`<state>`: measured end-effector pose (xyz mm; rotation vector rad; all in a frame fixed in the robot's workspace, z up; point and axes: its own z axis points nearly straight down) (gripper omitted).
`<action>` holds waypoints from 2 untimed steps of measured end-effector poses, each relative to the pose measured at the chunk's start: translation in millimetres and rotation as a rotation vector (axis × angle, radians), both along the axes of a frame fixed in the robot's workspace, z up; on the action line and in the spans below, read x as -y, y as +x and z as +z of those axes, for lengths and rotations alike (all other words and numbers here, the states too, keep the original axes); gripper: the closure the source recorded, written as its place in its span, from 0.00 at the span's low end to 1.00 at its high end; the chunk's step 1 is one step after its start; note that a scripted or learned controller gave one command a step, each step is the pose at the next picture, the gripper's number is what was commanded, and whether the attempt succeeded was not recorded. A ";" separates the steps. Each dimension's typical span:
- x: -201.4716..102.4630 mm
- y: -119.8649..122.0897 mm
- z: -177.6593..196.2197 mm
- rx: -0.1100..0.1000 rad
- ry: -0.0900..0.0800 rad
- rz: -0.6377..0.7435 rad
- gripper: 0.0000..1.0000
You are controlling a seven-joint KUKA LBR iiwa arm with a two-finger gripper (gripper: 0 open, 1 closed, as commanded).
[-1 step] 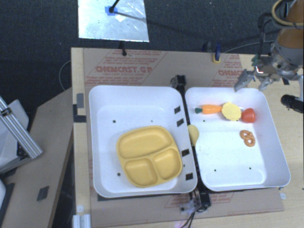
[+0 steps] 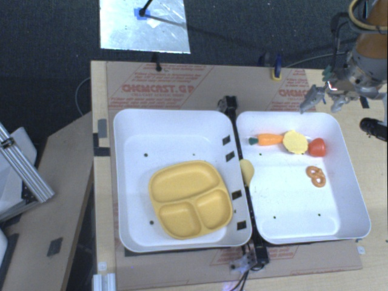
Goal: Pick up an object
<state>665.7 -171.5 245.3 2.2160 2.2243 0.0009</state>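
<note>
Camera view: two-finger gripper (image 2: 323, 98) hung w/ fingers spread, grasping nothing, over right white bin's (image 2: 348, 180) far edge. Orange plastic carrot (image 2: 269, 140), yellow round slice (image 2: 295, 142), red tomato (image 2: 317, 147) lay nr that edge.

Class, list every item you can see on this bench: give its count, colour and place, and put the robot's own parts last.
Bins: two, white, side by side on the bench.
Divided tray: one, yellow, left bin.
Carrot: one, orange, right bin, far edge.
Round yellow piece: one, beside the carrot.
Tomato: one, red, right of the yellow piece.
Pretzel: one, brown, right bin.
Pale yellow item: one, at the divide.
Foil sheet: one, silver, beyond the bench.
Tool: one, grey, open, above the right bin's far corner.
</note>
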 end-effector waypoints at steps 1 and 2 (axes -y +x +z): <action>-3.3 -7.8 -58.0 -0.004 0.001 -0.002 0.00; -1.2 -3.9 -119.6 -0.004 0.001 -0.001 0.00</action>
